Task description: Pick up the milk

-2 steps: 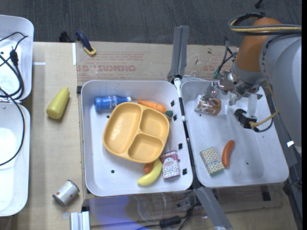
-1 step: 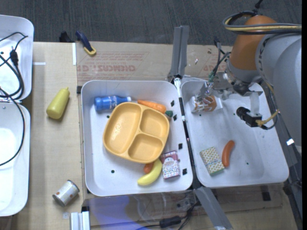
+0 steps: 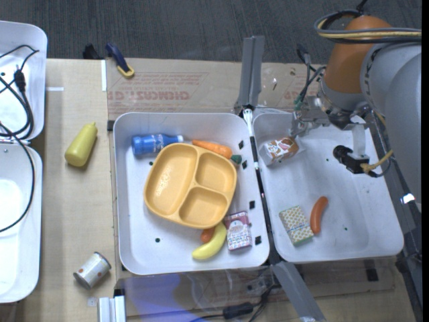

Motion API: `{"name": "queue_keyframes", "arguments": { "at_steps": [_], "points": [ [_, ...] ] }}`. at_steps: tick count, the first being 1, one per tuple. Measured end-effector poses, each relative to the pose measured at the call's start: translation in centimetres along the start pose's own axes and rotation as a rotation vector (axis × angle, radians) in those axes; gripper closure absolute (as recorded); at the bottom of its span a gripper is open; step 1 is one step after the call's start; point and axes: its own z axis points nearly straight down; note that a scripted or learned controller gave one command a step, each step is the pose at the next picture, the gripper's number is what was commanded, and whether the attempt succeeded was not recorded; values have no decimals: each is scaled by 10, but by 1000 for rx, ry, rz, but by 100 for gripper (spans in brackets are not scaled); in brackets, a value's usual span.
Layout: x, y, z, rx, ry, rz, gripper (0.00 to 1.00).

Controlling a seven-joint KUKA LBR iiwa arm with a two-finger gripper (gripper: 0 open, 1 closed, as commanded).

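A small white carton with a brown label (image 3: 279, 149) lies tilted in the back left corner of the right bin (image 3: 375, 247). My gripper (image 3: 297, 127) hangs just above and to the right of it, close to its upper edge; whether they touch I cannot tell. A second small carton, pink and white (image 3: 238, 232), stands at the front of the left bin (image 3: 127, 200), beside a banana (image 3: 209, 245). Which of the two cartons is the milk is not readable from here.
The left bin also holds a yellow divided plate (image 3: 191, 185), a blue bottle (image 3: 151, 143) and a carrot (image 3: 213, 147). In the right bin lie a cracker pack (image 3: 296, 224) and a sausage (image 3: 318, 214). A yellow bottle (image 3: 81, 145) and a tin (image 3: 91, 269) lie on the bench.
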Motion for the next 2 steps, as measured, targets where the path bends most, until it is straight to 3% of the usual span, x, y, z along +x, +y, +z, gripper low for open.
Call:
{"name": "queue_keyframes", "arguments": {
  "at_steps": [1,2],
  "points": [
    [66,-68,-72,39,20,-315,100],
    [132,-115,-75,36,25,-585,100]
  ]
}}
